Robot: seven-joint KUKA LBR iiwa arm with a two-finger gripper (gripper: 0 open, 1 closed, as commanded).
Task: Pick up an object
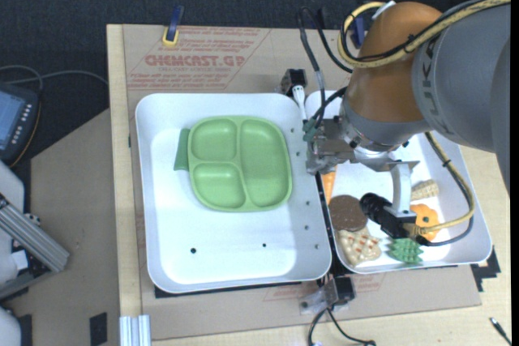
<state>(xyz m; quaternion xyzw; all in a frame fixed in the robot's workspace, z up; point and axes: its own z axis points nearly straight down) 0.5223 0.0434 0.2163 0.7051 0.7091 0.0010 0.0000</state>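
The arm's orange wrist band and grey body cover most of the right bin (478, 243). My gripper (323, 158) hangs low over that bin's left wall, just above a small orange piece (328, 182). In front of it lie a brown round disc (345, 211) and a tan waffle-like piece (359, 245). A green leafy toy (405, 252), an orange toy (425, 217) and a beige piece (424, 191) lie to the right. I see nothing between the fingers.
The left bin (162, 239) holds a green divided plate (240, 163) with a darker green flat piece (181, 150) poking out at its left. A cardboard sheet (195, 53) lies under both bins. Cables run behind the right bin.
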